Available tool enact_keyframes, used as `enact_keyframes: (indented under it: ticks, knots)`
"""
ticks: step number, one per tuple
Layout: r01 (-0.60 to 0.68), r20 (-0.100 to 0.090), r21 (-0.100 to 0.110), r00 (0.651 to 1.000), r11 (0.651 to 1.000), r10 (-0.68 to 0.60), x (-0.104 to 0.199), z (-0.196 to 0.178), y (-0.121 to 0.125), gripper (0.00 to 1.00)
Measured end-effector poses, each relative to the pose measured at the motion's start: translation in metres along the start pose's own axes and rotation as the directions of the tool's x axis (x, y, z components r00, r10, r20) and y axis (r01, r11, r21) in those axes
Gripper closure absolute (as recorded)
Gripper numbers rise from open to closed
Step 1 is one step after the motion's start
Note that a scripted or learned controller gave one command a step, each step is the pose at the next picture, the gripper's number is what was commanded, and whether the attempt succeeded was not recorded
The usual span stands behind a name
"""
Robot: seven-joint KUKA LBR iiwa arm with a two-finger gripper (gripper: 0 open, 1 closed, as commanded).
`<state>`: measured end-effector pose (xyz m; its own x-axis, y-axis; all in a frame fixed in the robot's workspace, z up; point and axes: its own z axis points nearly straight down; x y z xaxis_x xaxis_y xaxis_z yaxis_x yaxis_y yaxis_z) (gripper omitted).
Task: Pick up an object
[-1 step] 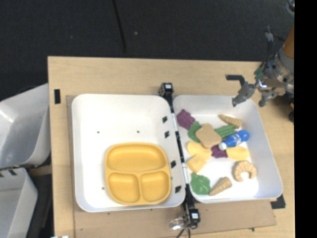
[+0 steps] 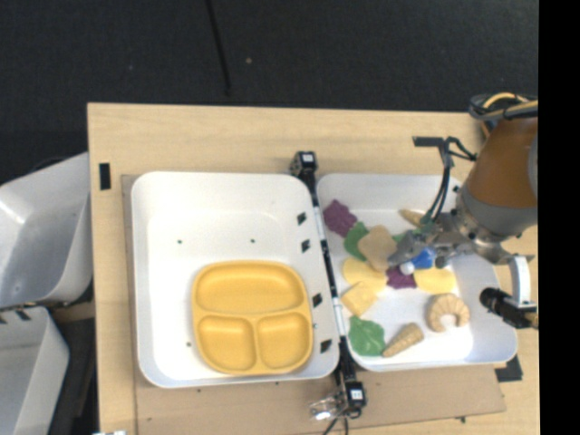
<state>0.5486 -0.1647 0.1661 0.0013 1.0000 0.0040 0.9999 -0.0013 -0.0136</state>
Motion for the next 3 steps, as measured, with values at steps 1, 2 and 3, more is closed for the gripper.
enact_keyframes:
  ticks: [1,2,3]
  knots:
    - [0.003,0.010,-0.032,1.000,0.999,-0.002,0.032,0.048,0.015,0.00]
    - [0.009,0.001,-0.034,1.000,0.999,-0.009,0.008,0.055,0.017,0.00]
    - [0.006,0.002,-0.036,1.000,0.999,-0.006,0.009,0.055,0.017,0.00]
